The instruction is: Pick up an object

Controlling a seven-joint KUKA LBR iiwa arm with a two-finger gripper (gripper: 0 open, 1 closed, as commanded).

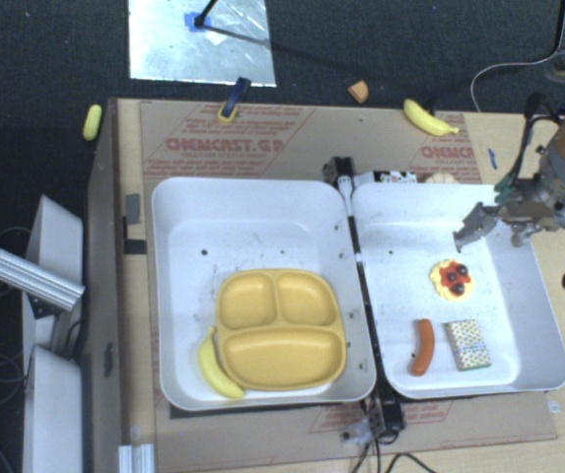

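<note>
Your gripper (471,227) hangs over the right bin (533,294), fingers look slightly apart, nothing between them. Targets sit below it: toy fruit tart (452,279) nearest, hot dog (421,347) and small patterned box (468,344) further toward the front wall.

Risks: the tart is low and flat, so fingers could skid off it; the box sits close to the hot dog, so a descent there may nudge both.

Left bin (178,264) holds a yellow divided tray (280,327) touching a banana (215,369). Bench is cardboard (213,141); dark carpet (45,47) beyond.
</note>
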